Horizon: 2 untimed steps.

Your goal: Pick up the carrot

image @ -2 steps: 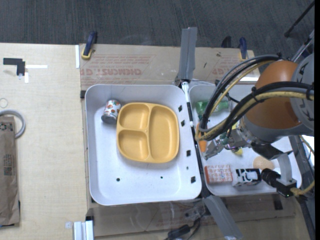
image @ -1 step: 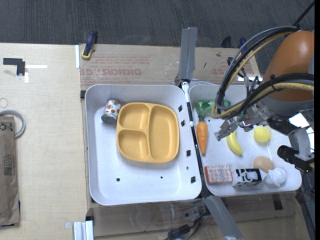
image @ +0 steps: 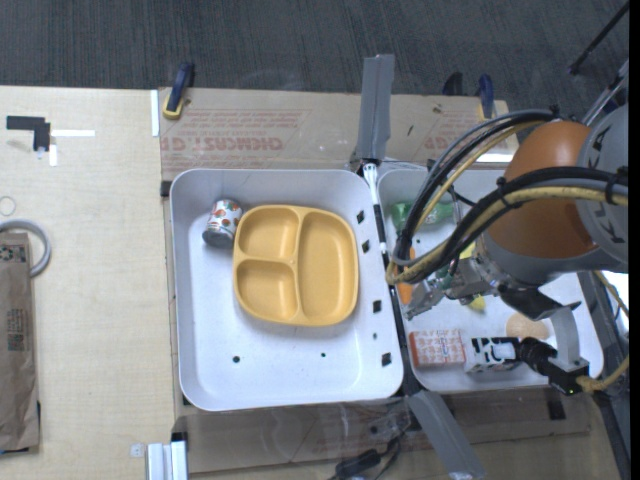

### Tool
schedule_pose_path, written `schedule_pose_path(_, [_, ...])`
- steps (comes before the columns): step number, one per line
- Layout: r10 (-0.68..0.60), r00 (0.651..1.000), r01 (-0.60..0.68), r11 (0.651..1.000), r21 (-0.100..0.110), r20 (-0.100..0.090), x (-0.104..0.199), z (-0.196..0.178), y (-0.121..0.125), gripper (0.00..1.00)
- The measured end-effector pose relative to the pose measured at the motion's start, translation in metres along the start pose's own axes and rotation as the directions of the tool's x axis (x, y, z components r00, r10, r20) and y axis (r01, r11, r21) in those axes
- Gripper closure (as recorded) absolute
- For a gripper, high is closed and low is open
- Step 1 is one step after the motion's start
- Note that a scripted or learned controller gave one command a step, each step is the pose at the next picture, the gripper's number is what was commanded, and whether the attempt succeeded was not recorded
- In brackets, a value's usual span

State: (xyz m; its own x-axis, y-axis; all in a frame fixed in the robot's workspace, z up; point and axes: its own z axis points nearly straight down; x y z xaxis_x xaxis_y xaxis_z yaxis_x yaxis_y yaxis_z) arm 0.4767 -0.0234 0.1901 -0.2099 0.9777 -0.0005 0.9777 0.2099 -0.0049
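Your carrot (image: 527,325), seemingly the pale orange piece in the right of the 2 bins (image: 440,373), is probably light, stiff and slippery, so take it across its thick middle; I cannot tell whether the gripper (image: 437,293) nearby is released or clenched.

My arm (image: 545,203) wears a glossy orange shell, with smooth black and yellow rubbery cables (image: 450,183) looping off it. The bin (image: 200,368) beside me looks like matt white plastic, and the yellow tray (image: 297,264) in it is smooth plastic with a soft sheen, next to a small can (image: 222,222) with a shiny printed wrap. The bench (image: 80,218) looks like pale, matt wood, the board (image: 260,128) behind is brown cardboard, and the floor (image: 250,18) is dark, rough carpet.
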Motion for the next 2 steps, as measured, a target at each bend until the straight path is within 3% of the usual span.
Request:
schedule_pose_path(1, [0.139,0.99,-0.139,0.99,-0.002,0.001,0.038,-0.022,0.009,0.0])
schedule_pose_path(2, [0.19,0.982,-0.19,0.982,0.0,0.001,-0.019,0.0,-0.004,0.0])
